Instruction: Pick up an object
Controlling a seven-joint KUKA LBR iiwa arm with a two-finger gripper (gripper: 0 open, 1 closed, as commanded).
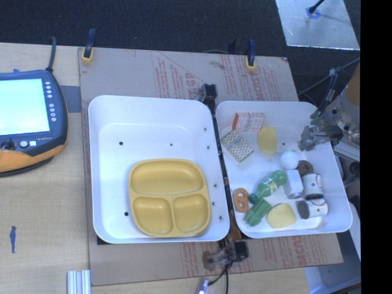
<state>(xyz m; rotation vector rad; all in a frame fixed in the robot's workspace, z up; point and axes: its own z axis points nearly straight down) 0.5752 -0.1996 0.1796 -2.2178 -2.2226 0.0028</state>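
Hand of the arm hangs over the right bin near its right rim, toward the far corner; whether it is spread or pressed together cannot be told. Just beside it lies a white ball. Nearer the bin's front edge sit a green bottle and a yellow sponge. Left bin carries a yellow divided tray.

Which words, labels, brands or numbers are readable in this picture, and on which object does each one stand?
No text can be read for certain.
Cardboard sheet under the bins: repeated red print, too blurred to read.
Small carton in the right bin: red marking, too small to read.
Can in the right bin: label illegible.
Handheld screen at left: glare, no legible text.
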